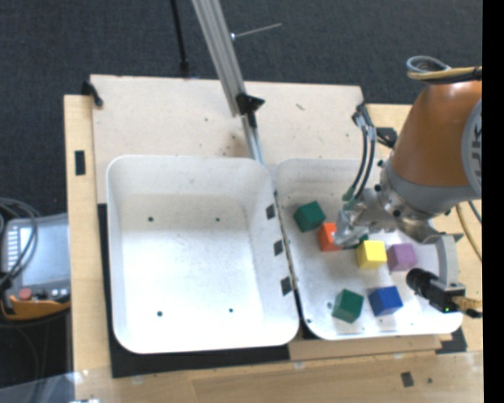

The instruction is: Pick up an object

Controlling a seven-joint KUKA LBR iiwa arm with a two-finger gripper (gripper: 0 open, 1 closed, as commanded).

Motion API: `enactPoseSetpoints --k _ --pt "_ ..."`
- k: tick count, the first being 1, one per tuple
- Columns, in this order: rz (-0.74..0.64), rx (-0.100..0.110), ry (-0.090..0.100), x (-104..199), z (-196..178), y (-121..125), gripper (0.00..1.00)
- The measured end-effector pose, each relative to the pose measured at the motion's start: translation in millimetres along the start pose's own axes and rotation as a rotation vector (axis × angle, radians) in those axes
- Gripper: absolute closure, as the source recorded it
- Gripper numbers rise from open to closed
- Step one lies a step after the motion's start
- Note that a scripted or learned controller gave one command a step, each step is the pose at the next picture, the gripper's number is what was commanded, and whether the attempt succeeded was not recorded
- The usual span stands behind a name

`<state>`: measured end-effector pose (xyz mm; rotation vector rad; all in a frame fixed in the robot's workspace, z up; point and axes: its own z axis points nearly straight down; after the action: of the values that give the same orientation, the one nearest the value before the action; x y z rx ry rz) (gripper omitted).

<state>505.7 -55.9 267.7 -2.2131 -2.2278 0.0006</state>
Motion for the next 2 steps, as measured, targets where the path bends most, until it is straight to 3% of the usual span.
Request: enactPoseSetpoints --k 2 --pt "0.001 0.003 0.0 106.7 26.4 25.5 1.0"
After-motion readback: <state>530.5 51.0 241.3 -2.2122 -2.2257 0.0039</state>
